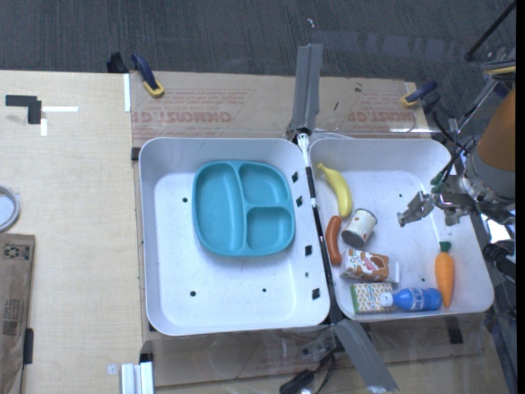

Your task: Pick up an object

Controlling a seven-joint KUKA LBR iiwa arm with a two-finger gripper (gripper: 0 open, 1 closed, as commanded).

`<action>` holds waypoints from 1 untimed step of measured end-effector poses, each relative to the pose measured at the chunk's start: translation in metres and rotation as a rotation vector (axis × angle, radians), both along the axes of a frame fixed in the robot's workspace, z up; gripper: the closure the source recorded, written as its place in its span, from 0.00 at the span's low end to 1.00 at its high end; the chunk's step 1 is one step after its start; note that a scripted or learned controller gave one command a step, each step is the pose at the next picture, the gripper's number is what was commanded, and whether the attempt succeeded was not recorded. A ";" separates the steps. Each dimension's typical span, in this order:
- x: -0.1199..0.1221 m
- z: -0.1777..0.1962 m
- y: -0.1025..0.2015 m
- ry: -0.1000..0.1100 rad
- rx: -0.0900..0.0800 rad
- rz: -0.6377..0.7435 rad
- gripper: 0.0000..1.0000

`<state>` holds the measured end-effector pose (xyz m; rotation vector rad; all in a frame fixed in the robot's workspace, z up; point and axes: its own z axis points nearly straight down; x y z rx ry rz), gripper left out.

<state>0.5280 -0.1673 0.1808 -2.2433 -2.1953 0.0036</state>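
My gripper hovers over the right part of the right bin, open, with nothing between its fingers. In that bin lie a yellow banana, a red sausage, a small tipped can, a snack carton, a blue bottle next to a green box, and an orange carrot. The can is to the gripper's left and a little below it. The carrot lies below and to its right.
A teal divided plate rests in the left bin. A grey divider post stands behind the seam between the bins. Clamps hold the cardboard at the back. The arm comes in over the right bin's right rim.
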 end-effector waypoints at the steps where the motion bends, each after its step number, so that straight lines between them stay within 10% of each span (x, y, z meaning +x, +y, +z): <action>1: -0.043 -0.083 -0.023 -0.019 -0.001 -0.027 0.00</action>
